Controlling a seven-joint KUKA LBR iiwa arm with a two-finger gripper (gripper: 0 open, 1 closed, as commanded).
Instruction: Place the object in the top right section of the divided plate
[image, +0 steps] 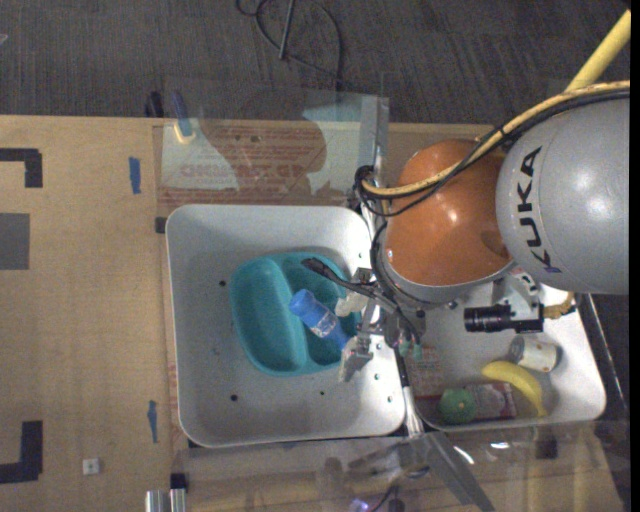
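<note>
The hand (352, 352) hovers beside the divided plate (262, 312).

A pale wooden surface (90, 330) is carrying two shallow white bins side by side. The left bin (200, 400) is sitting squarely on it, and the right bin (585, 395) is lying just beside, their rims touching or nearly so — the arm is hiding most of that seam. Black corner markings (28, 165) and blue tape strips (134, 175) are lying flat on the wood, and a clear panel — possibly plastic (270, 150) — is resting behind the left bin.
</note>
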